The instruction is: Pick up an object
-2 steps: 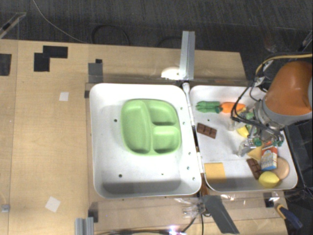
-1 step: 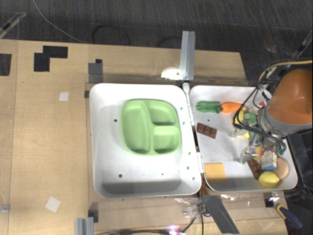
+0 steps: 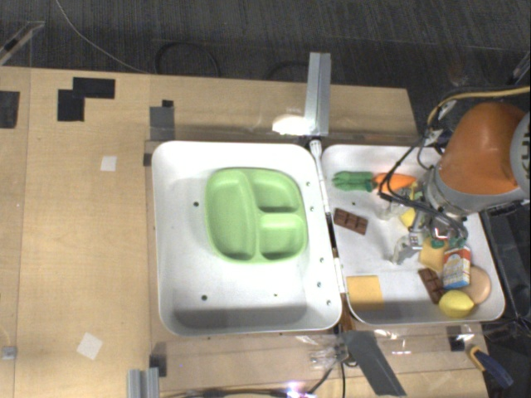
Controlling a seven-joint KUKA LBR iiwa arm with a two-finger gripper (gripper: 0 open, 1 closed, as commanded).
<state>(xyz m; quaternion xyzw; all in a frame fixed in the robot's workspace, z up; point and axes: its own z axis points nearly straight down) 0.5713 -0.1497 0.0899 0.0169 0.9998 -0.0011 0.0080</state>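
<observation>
1. The arm [image 3: 485, 152] shows as a bulky rounded segment, its broad top covered by a glossy orange band that catches a soft highlight.
2. Below the orange, the housing turns grey, forming a curved collar around the wrist.
3. At the far right a paler, whitish-grey part of the body adjoins the orange band.
4. Black cables loop out from the wrist on its left side, and a thinner yellowish wire arcs over the top of the orange band.
5. The gripper [image 3: 408, 245] is a small metallic, silver-grey assembly under the wrist, with dark fittings and wiring clustered above it; finer detail is too small to tell.
</observation>
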